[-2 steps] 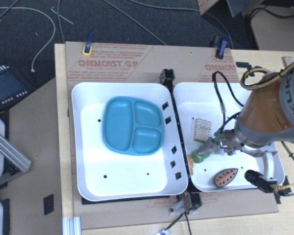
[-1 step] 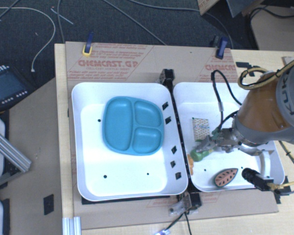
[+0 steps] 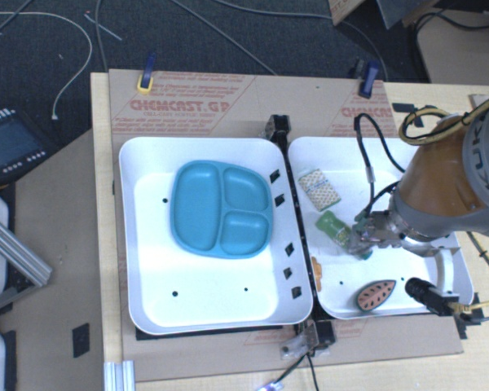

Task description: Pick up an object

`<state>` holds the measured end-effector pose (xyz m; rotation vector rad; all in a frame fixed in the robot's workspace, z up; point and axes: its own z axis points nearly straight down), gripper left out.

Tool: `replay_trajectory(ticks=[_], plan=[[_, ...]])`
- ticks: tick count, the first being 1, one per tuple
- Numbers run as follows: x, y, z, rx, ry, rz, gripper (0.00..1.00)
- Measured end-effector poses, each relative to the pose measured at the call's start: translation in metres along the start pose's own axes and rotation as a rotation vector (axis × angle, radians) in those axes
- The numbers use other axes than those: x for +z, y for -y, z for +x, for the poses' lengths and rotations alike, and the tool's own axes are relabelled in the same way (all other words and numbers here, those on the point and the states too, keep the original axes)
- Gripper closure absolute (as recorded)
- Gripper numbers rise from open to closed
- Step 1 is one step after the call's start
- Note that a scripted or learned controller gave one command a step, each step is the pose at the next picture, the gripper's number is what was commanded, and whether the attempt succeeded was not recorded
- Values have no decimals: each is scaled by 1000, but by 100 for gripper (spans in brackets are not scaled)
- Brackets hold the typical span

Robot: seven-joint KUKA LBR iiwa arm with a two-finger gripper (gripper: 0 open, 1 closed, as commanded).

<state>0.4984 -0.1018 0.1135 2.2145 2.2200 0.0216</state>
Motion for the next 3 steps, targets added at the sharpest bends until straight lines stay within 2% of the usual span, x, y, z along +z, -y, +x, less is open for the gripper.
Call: replay_trajectory(ticks=[1, 3], plan=[[-43, -3, 3, 1, 6, 9, 100], [-137, -8, 3, 1, 7, 7, 100]])
